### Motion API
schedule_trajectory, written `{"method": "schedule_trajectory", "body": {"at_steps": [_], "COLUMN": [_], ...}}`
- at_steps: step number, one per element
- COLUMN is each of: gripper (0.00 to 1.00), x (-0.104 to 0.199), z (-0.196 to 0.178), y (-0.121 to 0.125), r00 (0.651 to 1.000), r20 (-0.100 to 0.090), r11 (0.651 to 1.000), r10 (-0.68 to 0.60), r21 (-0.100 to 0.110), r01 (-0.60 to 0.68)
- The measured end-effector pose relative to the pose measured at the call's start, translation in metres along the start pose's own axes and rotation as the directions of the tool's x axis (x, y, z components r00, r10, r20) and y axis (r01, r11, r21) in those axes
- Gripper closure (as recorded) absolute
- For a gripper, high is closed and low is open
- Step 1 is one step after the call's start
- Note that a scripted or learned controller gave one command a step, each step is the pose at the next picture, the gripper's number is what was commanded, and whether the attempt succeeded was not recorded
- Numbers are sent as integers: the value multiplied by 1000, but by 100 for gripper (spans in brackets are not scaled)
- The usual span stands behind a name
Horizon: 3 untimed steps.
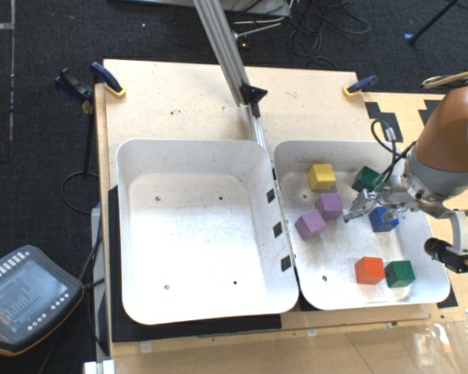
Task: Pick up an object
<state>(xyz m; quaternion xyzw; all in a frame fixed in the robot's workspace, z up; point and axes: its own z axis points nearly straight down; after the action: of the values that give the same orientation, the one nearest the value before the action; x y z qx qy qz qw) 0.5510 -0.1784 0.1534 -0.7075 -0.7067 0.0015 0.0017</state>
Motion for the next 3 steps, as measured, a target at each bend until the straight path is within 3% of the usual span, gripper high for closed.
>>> {"method": "schedule_trajectory", "body": {"at_steps": [1,2,3], "gripper": [0,100,100], "x": [-1,0,2], "z": [32,27,-37], "y": [4,2,3], "r00": [1000,1000,1000], "r20": [5,1,2], "r11": [1000,1000,1000], "r10": [-2,-1,-4], "r21": [-18,-8,-11], "r01": [2,1,4]}}
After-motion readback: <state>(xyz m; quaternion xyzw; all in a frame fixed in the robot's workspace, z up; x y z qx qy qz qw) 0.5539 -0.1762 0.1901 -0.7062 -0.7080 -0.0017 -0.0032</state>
